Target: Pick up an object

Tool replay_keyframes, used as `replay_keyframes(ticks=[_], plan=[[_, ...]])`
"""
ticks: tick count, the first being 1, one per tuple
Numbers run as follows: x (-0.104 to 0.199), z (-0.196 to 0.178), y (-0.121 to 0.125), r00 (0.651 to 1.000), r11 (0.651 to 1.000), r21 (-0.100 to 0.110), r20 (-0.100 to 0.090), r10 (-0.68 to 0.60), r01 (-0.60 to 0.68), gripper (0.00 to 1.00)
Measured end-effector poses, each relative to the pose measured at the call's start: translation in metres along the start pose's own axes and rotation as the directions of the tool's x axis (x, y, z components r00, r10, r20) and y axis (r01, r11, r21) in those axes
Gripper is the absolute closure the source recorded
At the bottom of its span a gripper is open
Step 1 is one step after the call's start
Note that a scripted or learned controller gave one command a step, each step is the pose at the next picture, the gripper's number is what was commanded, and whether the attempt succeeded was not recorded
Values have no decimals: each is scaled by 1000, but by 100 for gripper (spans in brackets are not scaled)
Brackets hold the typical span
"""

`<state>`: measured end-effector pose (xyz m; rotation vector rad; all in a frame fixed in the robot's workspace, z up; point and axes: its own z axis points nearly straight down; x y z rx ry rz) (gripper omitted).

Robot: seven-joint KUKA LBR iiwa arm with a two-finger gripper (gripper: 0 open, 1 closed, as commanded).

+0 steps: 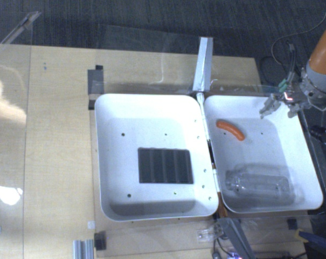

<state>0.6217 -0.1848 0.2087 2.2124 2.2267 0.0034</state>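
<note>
Arm in from the right, orange band at the frame edge. Gripper (281,106) hangs over the far right corner of the right bin (308,161). Two fingers (267,109) splay apart, spread fairly wide, nothing between them.

Candidates in the right bin: an orange sausage-shaped object (230,129), lying flat on the floor toward the bin's far left, angled; and a clear plastic bottle (258,184) on its side near the front wall, hard to make out against the white. The left bin (111,144) carries a dark ribbed rectangular block (165,165), flat, near its middle.

Step, as I judge it: approach, no grasp yet made. The gripper sits well apart from everything, nearest to the orange piece.

Next move likely calls for travel leftward and down over the orange object, fingers turned to straddle its narrow width rather than its length. The bottle looks a poorer bet: wide, slick, liable to roll.

Counter (55,171) around the bins is pale wood.
</note>
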Motion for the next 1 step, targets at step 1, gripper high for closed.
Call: replay_keyframes(ticks=[1], plan=[[44,118,9,972,972,-3,1,-235,235,0]])
